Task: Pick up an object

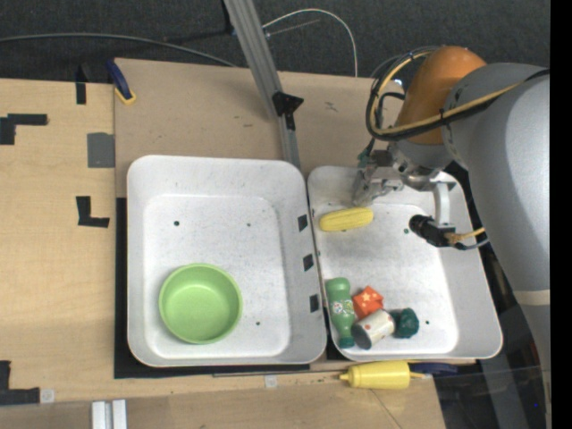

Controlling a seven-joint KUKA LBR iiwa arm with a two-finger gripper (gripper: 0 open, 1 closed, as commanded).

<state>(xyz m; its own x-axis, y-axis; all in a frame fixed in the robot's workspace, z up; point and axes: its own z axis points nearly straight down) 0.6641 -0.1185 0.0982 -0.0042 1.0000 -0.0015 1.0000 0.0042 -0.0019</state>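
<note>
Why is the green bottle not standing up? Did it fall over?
The green bottle is lying down in the right bin, its long side flat on the floor. Whether it fell, the picture cannot tell.

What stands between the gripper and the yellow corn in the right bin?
Nothing visible does. The gripper is just above the corn at the far end of the right bin, with only bare bin floor around the corn. The other objects, the green bottle among them, lie clustered at the near end, apart from it.
</note>
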